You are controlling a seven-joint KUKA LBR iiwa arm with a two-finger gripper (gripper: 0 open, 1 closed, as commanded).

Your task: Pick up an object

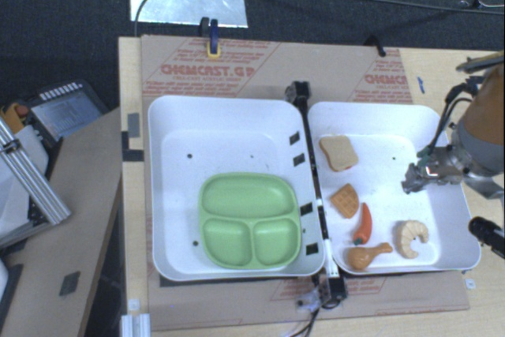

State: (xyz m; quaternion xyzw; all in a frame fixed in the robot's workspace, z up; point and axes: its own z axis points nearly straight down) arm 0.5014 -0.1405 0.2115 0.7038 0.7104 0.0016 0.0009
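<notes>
The right bin (394,129) holds several food items: a slice of bread (339,152), a square cracker (344,201), a red chili pepper (363,223), a chicken drumstick (365,254) and a pale shrimp (411,237). My gripper (416,180) hangs over the right side of this bin, above and just right of the shrimp and apart from every item. Nothing shows between its fingers. The arm comes in from the right edge.
The left bin (181,130) holds a green divided plate (248,219). A black divider clip strip (308,170) runs between the bins. Cardboard lies under both bins, and cables cross the dark floor at the back.
</notes>
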